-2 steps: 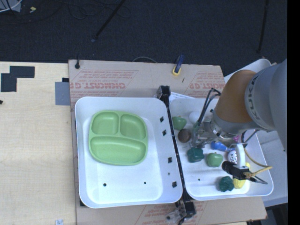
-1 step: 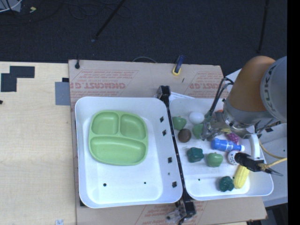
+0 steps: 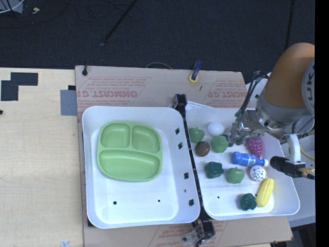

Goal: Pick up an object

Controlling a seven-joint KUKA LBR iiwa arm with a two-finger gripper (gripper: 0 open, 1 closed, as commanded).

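The right bin (image 3: 288, 207) holds several small toys. Among them are a white egg (image 3: 215, 129), a round green fruit (image 3: 219, 144), a brown ball (image 3: 202, 148), purple grapes (image 3: 255, 146) and a blue bottle (image 3: 247, 159). My gripper (image 3: 235, 134) hangs low over the upper middle of this bin. It sits just right of the round green fruit and left of the grapes. Nothing is visibly held in it. The arm's grey wrist and orange band (image 3: 290, 76) hide the bin's far right corner.
Also in the right bin are a green pepper (image 3: 196, 135), a dark green broccoli (image 3: 214, 169), a green apple (image 3: 235, 175), a spotted white ball (image 3: 257, 173), a yellow corn cob (image 3: 265, 191) and another dark green piece (image 3: 248, 201). The left bin (image 3: 103, 210) holds a green divided plate (image 3: 129, 151).
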